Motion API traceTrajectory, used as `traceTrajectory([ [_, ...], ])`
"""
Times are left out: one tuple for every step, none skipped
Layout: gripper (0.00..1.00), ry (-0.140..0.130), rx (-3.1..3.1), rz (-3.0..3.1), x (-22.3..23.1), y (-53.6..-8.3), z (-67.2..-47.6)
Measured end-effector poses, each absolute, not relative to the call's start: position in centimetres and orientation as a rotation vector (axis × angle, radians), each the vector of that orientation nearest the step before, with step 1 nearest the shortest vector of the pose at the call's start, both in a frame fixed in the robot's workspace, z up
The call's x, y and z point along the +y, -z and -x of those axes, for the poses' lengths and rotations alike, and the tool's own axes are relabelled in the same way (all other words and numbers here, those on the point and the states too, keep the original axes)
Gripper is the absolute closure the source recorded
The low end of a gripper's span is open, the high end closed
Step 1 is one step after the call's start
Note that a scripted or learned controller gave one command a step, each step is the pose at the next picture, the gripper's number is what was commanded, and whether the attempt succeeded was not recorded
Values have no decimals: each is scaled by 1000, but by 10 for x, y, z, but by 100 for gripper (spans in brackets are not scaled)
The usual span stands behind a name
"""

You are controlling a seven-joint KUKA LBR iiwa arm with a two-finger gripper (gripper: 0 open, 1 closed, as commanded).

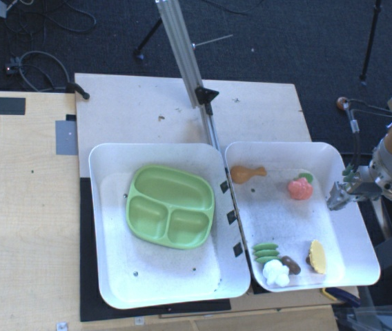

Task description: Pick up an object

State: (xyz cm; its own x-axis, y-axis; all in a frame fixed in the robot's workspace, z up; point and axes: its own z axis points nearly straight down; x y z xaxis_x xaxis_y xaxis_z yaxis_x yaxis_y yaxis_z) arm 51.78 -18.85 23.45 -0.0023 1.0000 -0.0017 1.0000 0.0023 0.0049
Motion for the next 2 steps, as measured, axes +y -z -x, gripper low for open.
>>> traceTrajectory([
  [100, -3, 2221, -2217, -189, -287, -519],
  [100, 0, 2228, -2217, -141, -281, -540],
])
